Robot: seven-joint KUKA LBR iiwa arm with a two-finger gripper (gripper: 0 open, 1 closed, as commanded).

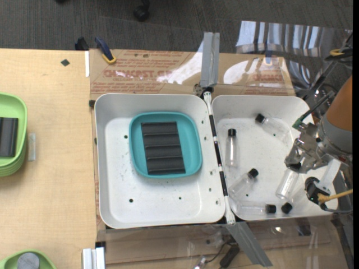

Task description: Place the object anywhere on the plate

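The gripper sits low over the far-right part of the right bin, reaching in from the right edge; whether it is spread or closed cannot be told from this angle, the metal parts at the wrist masking it. Directly below the gripper, a clear vial with a black cap lies on the bin floor, its cap end pointing away from the gripper; contact between the two cannot be confirmed, so no hold is recorded. Other capped vials lie scattered to the gripper's left: one upright-lying near the bin divider, one lower, one above; their spread suggests loose stock awaiting picking.

The teal plate rests in the left bin, well apart from the gripper, across the divider; it carries a dark ribbed insert, presumably to keep round objects from rolling.

Judgement: the step in hand is acquisition of the nearest vial; transfer to the plate is not yet done.
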